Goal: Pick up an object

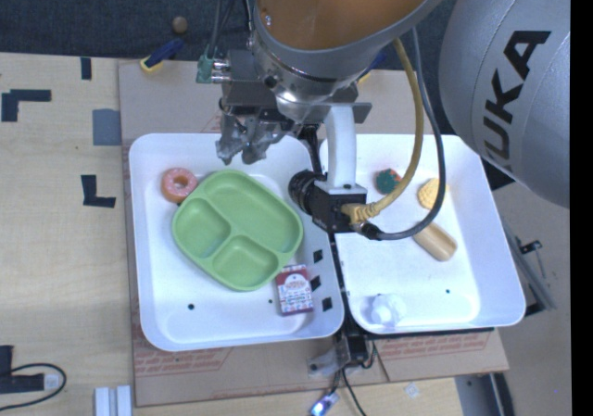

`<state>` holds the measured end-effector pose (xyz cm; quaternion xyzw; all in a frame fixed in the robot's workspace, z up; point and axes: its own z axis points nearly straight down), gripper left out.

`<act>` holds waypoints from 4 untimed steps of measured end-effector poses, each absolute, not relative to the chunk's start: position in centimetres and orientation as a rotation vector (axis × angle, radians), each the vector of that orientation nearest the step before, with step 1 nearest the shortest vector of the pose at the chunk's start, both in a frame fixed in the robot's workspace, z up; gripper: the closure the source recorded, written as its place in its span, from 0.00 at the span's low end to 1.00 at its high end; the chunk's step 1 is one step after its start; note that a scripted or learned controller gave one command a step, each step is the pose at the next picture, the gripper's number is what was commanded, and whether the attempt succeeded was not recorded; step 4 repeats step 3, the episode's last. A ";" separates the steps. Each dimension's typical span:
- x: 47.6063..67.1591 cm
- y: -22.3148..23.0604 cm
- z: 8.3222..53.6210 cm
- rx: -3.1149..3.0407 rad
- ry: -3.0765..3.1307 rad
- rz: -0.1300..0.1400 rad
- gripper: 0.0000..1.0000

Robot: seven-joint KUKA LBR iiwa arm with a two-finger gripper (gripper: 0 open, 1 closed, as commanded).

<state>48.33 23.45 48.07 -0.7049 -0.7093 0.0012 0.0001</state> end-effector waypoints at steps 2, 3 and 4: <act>48.1 16.6 31.3 -2.220 -2.217 0.013 1.00; 48.4 11.3 41.8 -2.229 -2.222 -0.011 1.00; 48.4 11.3 41.8 -2.229 -2.222 -0.011 1.00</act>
